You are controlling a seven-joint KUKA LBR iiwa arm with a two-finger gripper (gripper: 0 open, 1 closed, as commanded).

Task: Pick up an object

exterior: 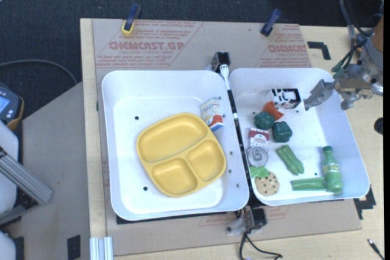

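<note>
At the left of the frame, the left bin [116, 91] sits on the table [91, 58] and holds a yellow divided plate [180, 153] lying flat near its middle. A small red, white and blue carton [212, 112] lies just beside the plate's upper right edge, close to the bin's right wall.

The right bin [347, 131] touches the left one along the centre seam and holds a cluster of small things. Along its left side lie a red and white packet [259, 137], a silver can [258, 156] just below it and a round cookie [267, 182] at the lower left. Near the middle are a black and white card [285, 96], an orange piece [270, 109], two dark green lumps [273, 125] and a green vegetable [290, 159]. At the lower right a green bottle [329, 168] lies beside a green stick-shaped piece [306, 184].

The gripper [332, 97] hangs over the upper right part of the right bin, near its far wall. Its fingers [317, 94] are spread apart with nothing between them. The nearest objects, the card and the orange piece, lie to the left of the fingers and apart from them.
</note>
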